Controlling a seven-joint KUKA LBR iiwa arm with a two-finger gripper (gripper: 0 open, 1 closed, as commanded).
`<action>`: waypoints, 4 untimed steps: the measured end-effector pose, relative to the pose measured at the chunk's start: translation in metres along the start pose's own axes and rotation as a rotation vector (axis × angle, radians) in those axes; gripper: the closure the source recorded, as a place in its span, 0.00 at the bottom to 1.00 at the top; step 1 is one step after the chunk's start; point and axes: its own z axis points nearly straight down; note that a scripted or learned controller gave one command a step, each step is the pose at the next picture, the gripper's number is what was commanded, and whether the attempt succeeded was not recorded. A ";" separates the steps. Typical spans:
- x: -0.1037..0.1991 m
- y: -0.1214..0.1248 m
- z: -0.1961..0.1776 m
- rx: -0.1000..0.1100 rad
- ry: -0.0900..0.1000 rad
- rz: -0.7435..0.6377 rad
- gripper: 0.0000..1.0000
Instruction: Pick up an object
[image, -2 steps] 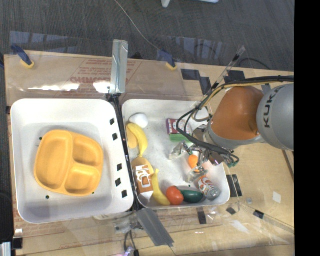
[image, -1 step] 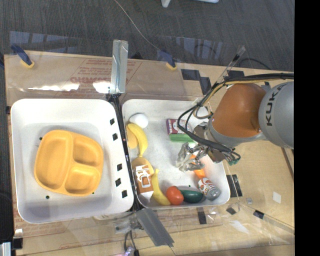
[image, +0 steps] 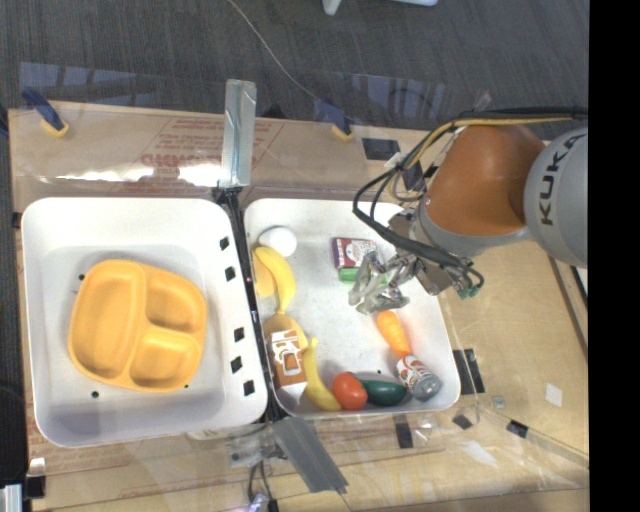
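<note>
So the arm (image: 520, 190) comes in from the right and its jaws (image: 378, 285) sit low in the right bin (image: 440, 330), just above the carrot (image: 393, 331). Honestly can't tell if they're open, closed or gripping anything, it's a metallic blur there. Nearby in that bin: a small maroon and green box (image: 350, 255) just left of the jaws, a white egg (image: 279, 241), a banana (image: 275, 277), an orange-labelled bottle (image: 287, 357), a second banana (image: 318, 385), a tomato (image: 349, 391), a dark green veggie (image: 384, 391) and a little can (image: 418, 377) along the bottom wall. Left bin (image: 40, 330) has a yellow divided tray (image: 136, 323).
</note>
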 end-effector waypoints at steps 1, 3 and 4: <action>0.001 0.000 0.002 -0.003 0.004 0.001 0.00; 0.012 -0.025 0.074 -0.010 0.006 -0.692 0.00; -0.013 -0.035 0.073 -0.007 0.001 -0.858 0.00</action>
